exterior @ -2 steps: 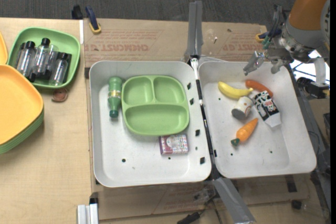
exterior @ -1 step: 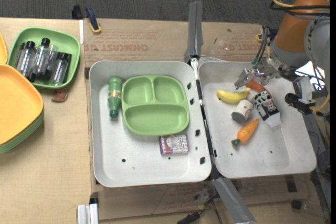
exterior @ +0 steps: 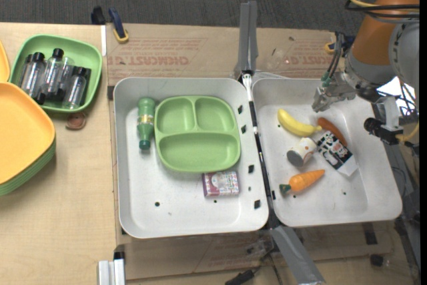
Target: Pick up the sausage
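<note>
Camera view suggests lowering the pincer [exterior: 325, 101], whose state I cannot tell, onto the sausage [exterior: 331, 129], avoiding the banana [exterior: 296, 123].

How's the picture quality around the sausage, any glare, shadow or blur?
Camera view: even, soft lighting, with faint shadows under objects; the white right bin is bright but not washed out. The sausage is in focus, partly overlapped by the black-and-white packet. The gripper looks small and slightly soft; a bright patch glares behind the arm.

Green divided plate [exterior: 197, 133], green bottle [exterior: 145, 122], pink packet [exterior: 221, 183] in left bin [exterior: 180, 220].
</note>
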Robot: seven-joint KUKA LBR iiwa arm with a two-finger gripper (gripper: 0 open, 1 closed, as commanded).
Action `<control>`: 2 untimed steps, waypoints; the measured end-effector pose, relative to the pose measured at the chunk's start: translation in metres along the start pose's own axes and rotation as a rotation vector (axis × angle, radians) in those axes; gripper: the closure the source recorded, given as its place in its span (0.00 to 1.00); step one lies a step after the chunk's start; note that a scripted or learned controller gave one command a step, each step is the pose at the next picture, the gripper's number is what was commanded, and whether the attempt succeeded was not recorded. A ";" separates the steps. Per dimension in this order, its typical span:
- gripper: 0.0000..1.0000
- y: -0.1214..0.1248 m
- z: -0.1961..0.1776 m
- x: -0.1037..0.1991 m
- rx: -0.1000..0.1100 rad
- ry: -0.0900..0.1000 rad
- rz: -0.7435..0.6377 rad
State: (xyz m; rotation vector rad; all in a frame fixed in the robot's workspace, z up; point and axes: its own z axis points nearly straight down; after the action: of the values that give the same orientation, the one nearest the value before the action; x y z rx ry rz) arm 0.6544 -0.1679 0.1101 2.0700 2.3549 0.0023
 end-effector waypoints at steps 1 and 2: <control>1.00 -0.051 0.018 0.001 0.005 0.004 -0.121; 1.00 -0.047 0.017 -0.039 0.005 0.002 0.200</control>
State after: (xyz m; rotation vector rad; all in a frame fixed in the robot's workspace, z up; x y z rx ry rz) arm 0.6132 -0.2129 0.0931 2.2985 2.1393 -0.0010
